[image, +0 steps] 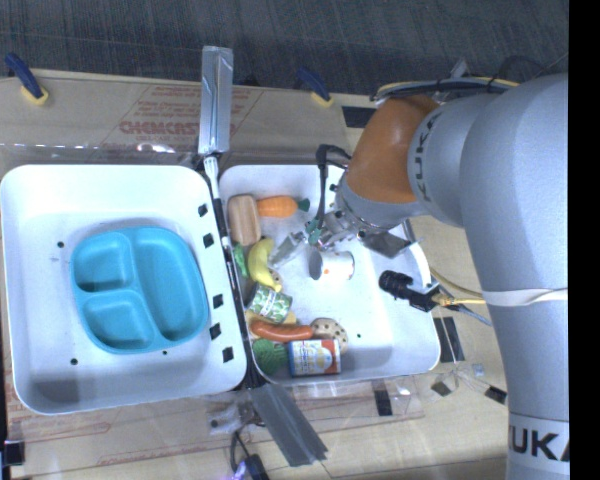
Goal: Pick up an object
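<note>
Metal two-finger hand (302, 245) low in right white plastic bin (405, 343), beside curved yellow banana (261, 260); grip state impossible to tell. Glossy blue compartment tray (137, 288) in left bin (30, 268).

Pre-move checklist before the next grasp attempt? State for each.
1. Gripper is over the right bin, above the toy pile: ok.
2. Nothing caught between the fingers: cannot tell, the wrist and glare hide them.
3. Nearest target identified: ok, the banana lies just left of the gripper, with the bread roll and carrot above it.
4. Targets separated enough for a clean pick: not ok, the banana, hot dog and can are packed along the bin's left wall.
5. Left bin holds the blue divided tray, away from the arm: ok.
</note>
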### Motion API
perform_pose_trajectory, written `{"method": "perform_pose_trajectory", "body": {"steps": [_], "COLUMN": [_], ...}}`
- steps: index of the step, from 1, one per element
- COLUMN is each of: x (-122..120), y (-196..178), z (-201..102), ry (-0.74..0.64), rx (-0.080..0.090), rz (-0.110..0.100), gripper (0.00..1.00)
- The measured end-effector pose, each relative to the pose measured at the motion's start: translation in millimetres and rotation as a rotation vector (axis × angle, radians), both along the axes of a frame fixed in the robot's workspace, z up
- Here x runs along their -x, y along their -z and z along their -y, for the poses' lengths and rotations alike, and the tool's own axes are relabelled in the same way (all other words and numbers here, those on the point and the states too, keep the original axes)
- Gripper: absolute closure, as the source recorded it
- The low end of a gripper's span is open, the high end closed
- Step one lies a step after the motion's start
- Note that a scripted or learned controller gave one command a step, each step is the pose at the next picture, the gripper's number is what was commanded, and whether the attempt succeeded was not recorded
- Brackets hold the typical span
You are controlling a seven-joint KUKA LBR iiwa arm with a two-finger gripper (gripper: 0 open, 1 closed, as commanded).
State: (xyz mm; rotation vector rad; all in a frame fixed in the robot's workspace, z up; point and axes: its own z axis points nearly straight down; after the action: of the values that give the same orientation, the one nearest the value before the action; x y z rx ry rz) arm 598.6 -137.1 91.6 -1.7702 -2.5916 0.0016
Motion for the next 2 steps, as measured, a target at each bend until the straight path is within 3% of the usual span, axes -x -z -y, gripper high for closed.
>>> {"method": "perform_pose_trajectory", "body": {"steps": [1,2], "x": [-59,-58], "y": [-2,0], "z": [41,16], "ry": [-0.148,-0.325], "rx": [0.002,-0.001], "rz": [0.004,0.0], "gripper": [0.0,0.0]}}
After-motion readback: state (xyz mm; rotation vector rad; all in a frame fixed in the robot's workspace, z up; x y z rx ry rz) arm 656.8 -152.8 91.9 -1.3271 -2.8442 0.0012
